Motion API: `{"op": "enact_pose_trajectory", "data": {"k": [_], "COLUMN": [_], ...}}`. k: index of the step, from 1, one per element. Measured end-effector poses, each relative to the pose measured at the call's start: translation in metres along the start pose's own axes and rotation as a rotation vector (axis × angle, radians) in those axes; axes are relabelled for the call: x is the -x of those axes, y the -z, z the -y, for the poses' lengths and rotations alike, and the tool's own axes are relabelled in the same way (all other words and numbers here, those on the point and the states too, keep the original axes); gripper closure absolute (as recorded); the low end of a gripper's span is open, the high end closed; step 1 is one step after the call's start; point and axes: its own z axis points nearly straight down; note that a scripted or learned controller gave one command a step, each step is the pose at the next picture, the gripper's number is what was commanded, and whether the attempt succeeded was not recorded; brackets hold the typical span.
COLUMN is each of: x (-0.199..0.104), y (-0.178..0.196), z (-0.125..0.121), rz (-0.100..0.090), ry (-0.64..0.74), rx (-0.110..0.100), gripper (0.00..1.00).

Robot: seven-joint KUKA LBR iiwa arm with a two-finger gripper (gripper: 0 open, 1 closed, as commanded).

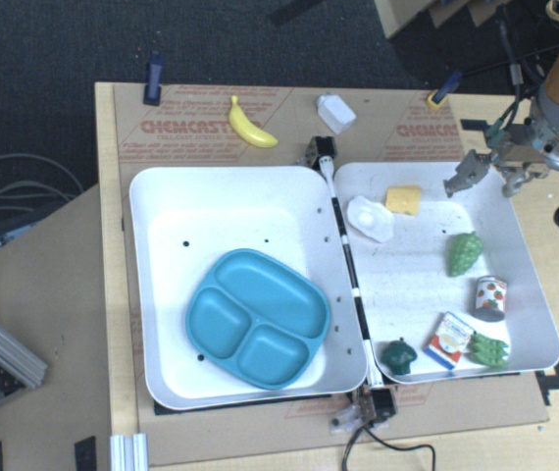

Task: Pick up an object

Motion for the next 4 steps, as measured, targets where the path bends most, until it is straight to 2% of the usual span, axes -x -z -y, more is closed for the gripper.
{"op": "enact_pose_trajectory", "data": {"k": [1, 2, 3, 4], "x": [0.023, 0.021, 0.021, -0.082], "y": [-0.144, -0.149, -0.138, -0.149], "z": [0.028, 0.054, 0.053, 0.047], "rz": [0.0, -0.001, 0.0, -0.003], "ry": [-0.001, -0.001, -0.001, 0.002], "rx": [-0.002, -0.002, 0.001, -0.001], "gripper": [0.0, 0.0, 1.0, 1.0]}}
